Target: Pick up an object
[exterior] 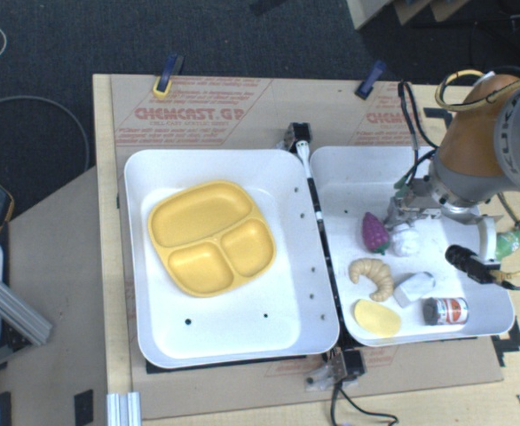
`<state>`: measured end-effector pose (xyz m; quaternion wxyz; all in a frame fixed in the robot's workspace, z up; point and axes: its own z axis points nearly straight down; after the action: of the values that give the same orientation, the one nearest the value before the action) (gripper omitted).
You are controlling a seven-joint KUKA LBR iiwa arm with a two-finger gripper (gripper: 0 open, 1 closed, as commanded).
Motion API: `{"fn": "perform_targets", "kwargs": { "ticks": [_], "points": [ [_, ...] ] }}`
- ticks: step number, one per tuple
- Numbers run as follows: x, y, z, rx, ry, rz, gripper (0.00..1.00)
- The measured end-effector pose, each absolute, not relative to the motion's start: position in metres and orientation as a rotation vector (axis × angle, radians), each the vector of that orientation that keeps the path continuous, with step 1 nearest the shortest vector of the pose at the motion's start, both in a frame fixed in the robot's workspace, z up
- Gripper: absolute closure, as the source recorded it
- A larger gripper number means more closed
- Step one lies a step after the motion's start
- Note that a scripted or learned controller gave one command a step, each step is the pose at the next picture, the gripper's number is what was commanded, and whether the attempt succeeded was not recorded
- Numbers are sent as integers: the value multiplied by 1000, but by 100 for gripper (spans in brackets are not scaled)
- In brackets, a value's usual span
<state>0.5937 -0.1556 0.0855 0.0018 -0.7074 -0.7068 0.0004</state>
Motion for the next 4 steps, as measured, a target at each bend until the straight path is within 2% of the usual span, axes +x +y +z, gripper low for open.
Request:
{"fn": "perform_targets", "kwargs": {
  "ticks": [2, 3, 4],
  "points": [
    [597, -157, 106, -2228, -2224, -6, 100],
    [597, -157, 106, -2228, -2223, -5, 0],
    [584, -114, 83, -2215, -2221, 2, 0]
  ]
}}
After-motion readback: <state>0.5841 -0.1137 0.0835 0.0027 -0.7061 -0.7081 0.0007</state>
